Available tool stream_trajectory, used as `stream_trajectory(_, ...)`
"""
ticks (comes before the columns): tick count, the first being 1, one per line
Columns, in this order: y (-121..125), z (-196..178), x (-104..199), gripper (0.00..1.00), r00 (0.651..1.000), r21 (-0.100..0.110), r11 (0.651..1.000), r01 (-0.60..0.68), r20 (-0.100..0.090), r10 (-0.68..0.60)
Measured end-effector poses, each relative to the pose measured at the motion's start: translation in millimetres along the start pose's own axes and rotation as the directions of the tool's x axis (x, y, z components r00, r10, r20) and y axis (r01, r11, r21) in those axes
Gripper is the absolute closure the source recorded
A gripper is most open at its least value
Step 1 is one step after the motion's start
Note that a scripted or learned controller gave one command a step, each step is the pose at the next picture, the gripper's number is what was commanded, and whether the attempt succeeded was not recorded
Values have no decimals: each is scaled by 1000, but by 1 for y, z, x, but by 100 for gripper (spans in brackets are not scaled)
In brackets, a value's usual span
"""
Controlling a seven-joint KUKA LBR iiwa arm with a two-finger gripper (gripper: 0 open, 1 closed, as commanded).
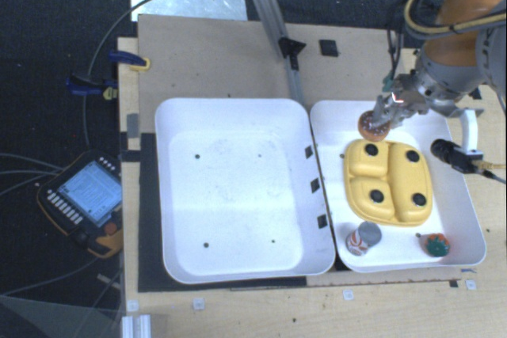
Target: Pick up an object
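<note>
My pincer [379,123] low over right white bin [467,206] far edge, on small round brownish object [371,126] beside yellow moulded plastic tray [390,181]. Grip state: cannot tell. Likely grasp attempt.

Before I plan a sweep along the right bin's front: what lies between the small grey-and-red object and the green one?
In the camera view, bare white bin floor lies between the grey-and-red object and the green object.

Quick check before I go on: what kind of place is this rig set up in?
Most likely a robotics lab test bench: two white bins on a board, a teach pendant with loose cables on dark carpet, and toy-like objects such as the yellow block.
</note>
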State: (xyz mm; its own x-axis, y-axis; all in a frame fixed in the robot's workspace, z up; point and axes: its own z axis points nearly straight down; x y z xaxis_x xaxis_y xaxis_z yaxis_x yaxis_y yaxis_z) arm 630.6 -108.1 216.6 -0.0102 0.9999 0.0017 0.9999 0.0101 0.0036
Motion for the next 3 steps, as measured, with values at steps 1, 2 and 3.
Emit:
stream_trajectory(1, -14, -1, 53, 100, 1000, 3, 1000, 0, 0, 0)
stream_trajectory(2, -7, -4, 105, 100, 1000, 1, 1000, 0, 0, 0)
stream_trajectory(3, -19, -13, 158, 100, 1000, 3, 1000, 1, -1, -1)
